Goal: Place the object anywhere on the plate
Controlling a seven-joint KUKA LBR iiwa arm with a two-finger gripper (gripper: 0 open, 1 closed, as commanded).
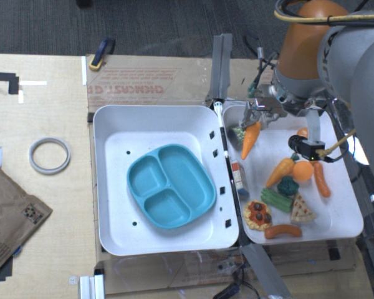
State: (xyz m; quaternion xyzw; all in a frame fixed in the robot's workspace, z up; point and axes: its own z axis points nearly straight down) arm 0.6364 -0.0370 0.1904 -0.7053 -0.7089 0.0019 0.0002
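Your gripper [257, 112] sits over the right bin's [343, 229] upper left corner, fingers closed narrow on the leafy top of the carrot [250, 139], which hangs tilted, tip down-left. Going left to right: tape ring [49, 155] on the bench, well apart from the bins; blue three-compartment plate [171, 185] in the left bin [112, 167], nothing on it; then in the right bin a second carrot [279, 171], orange ball [303, 170], pizza slice [302, 210], sausage [283, 231].
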